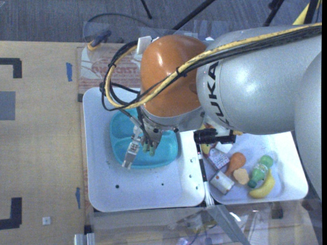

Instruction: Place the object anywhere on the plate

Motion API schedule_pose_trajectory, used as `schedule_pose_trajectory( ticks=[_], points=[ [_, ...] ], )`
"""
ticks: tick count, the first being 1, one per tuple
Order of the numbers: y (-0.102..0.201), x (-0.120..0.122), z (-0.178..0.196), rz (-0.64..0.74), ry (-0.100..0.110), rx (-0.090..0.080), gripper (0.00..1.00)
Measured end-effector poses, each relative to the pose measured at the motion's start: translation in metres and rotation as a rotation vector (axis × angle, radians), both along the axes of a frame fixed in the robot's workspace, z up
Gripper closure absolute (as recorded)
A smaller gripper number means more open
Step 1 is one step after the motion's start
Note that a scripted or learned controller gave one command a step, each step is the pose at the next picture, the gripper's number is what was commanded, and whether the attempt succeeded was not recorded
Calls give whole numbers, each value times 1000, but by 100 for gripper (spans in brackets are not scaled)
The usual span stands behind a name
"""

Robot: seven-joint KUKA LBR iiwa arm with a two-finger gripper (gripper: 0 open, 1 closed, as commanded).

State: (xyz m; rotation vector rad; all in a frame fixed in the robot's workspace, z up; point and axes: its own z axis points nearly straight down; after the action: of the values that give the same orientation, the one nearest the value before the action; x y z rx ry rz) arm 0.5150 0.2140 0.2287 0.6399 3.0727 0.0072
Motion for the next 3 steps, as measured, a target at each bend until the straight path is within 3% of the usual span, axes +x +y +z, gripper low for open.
schedule_pose_trajectory(
  ticks=[1,2,3],
  points=[
    [0,1,11,-3,-4,3,100],
    [0,1,11,-2,-4,3,0],
    [0,3,21,-5,-8,6,100]
  ],
)
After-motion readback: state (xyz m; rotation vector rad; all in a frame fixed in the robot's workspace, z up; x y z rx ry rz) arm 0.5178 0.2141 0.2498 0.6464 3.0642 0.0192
